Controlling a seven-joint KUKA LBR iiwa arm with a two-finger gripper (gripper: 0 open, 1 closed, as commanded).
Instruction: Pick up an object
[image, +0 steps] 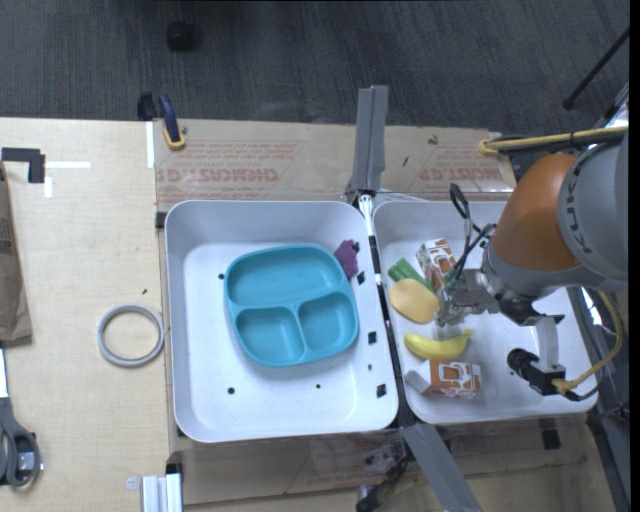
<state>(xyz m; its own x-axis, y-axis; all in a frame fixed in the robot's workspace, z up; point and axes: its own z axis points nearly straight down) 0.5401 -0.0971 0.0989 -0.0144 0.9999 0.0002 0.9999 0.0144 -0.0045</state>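
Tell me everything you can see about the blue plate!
The blue plate is a light turquoise tray that looks like smooth plastic. It has rounded corners and three hollows: one long one across the top and two smaller ones below. It lies flat, turned a little, in the middle of the left bin. Nothing sits in its hollows. A small purple thing sits by its upper right corner, seeming to touch the rim. The claw is over the other bin, away from it.

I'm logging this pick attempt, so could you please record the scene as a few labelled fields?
left bin: holds a blue divided tray, with a small purple object at the tray's upper right
right bin: banana, pale yellow rounded fruit, green item, two orange-and-white cartons
gripper: low over the right bin, beside the yellow fruit, above the banana
outside bins: a ring on the bench
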